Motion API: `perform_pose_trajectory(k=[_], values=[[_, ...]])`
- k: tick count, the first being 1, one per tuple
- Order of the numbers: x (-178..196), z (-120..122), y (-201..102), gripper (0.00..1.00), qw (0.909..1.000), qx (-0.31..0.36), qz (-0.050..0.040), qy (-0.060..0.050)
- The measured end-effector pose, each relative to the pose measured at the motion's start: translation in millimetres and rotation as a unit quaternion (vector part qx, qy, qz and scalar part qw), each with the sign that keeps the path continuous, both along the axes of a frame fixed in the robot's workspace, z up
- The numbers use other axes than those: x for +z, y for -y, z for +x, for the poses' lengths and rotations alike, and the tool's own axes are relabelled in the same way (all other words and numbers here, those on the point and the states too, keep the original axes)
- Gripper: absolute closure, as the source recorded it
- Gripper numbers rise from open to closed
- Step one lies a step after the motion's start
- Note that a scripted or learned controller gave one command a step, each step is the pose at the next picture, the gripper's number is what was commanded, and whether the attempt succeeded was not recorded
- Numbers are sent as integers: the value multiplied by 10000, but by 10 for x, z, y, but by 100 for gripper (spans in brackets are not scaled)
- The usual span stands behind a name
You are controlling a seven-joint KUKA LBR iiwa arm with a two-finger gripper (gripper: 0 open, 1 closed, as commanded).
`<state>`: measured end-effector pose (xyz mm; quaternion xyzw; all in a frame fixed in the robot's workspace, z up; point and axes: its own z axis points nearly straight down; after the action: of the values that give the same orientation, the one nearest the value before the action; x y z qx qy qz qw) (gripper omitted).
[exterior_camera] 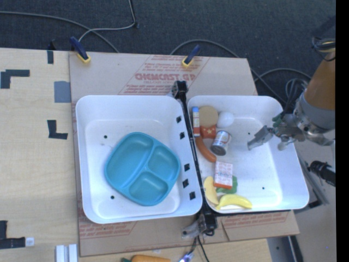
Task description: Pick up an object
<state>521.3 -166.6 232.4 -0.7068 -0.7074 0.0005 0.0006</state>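
Nearest the camera, at the right bin's (283, 198) front edge, lies a yellow banana (233, 202), a small carton (223, 174) just behind it. Farther back stands a tin can (220, 142), stiff, light and probably slick; I would pinch across its sides. Beyond it, my gripper (263, 138) hangs over bare floor, holding nothing; I cannot tell its spread.
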Motion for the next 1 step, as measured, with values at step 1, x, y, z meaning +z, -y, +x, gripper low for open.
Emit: perform_pose_trajectory(k=[1], values=[[-1405,38,-435,0,10000,2,7,-5]])
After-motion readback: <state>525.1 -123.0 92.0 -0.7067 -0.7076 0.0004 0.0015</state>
